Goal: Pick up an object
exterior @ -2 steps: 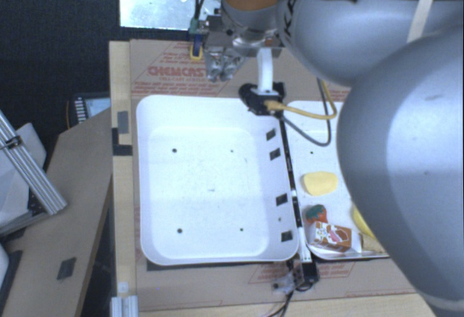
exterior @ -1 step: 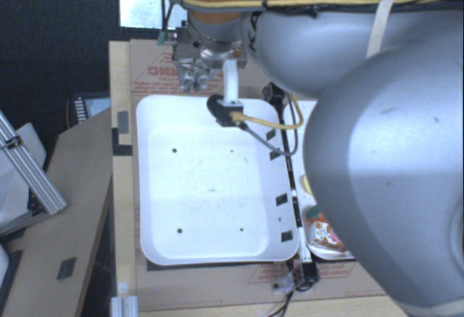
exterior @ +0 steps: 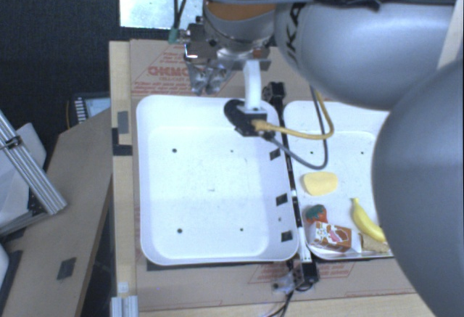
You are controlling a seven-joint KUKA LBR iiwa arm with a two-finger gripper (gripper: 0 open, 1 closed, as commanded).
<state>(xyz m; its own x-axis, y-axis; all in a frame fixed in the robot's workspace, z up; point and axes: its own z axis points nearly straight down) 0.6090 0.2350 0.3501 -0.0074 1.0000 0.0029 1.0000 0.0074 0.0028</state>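
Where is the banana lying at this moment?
The banana lies in the right bin, near its front edge, right of the small carton and below the pale yellow piece.

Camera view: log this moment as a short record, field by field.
arm: grey KUKA arm reaching in from the right, orange band on top
gripper: gripper above the far edge of the left bin, nothing seen in it
left bin: left bin, white, shallow
right bin: right bin, partly hidden under the arm
right bin contents: pale yellow piece, banana, red and white packet
cable: yellow cable hanging over the divide
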